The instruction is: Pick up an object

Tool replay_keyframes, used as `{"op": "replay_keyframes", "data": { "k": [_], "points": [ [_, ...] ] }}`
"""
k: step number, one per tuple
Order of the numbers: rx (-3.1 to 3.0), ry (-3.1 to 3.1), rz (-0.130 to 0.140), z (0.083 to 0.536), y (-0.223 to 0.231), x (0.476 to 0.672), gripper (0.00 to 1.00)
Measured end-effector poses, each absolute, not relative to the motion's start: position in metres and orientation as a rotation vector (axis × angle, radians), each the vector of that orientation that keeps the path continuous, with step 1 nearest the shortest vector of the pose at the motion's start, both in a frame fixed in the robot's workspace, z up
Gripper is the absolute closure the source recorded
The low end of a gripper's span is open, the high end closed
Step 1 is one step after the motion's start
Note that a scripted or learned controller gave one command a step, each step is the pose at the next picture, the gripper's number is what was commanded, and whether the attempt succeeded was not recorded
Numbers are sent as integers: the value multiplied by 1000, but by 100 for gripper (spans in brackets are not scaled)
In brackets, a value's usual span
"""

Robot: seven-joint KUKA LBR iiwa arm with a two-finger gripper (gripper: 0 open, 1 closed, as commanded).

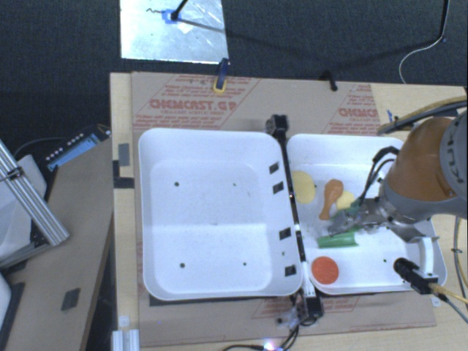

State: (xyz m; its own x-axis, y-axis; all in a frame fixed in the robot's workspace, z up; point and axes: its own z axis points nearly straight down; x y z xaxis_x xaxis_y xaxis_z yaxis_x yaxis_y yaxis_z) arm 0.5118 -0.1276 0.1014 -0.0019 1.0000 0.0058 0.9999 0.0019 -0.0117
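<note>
Taking the green block [338, 241] as my mark: nearest the camera, just below and left of it, lies an orange disc [325, 270], flat, probably hard to pinch. The block looks light, rigid and straight-sided, so I judge it best gripped across its narrow width. My gripper [349, 219] sits just above it in the right bin [365, 284]; I cannot tell its state. Beyond lie an orange drumstick-shaped toy [331, 196] and a yellow round piece [303, 187].

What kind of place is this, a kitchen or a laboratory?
Probably a robotics laboratory: an arm reaches over two white bins on a cardboard-covered bench, with toy-like objects and loose cables around.
</note>
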Motion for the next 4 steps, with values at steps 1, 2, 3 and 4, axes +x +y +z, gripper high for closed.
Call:
{"op": "replay_keyframes", "data": {
  "k": [1, 2, 3, 4],
  "points": [
    [-2215, -2233, -6, 85, -83, 541, 0],
    [-2220, -2230, -7, 96, -86, 541, 100],
    [-2229, -2240, -19, 360, -102, 565, 100],
    [-2233, -2226, -3, 385, -185, 608, 100]
  ]
}}
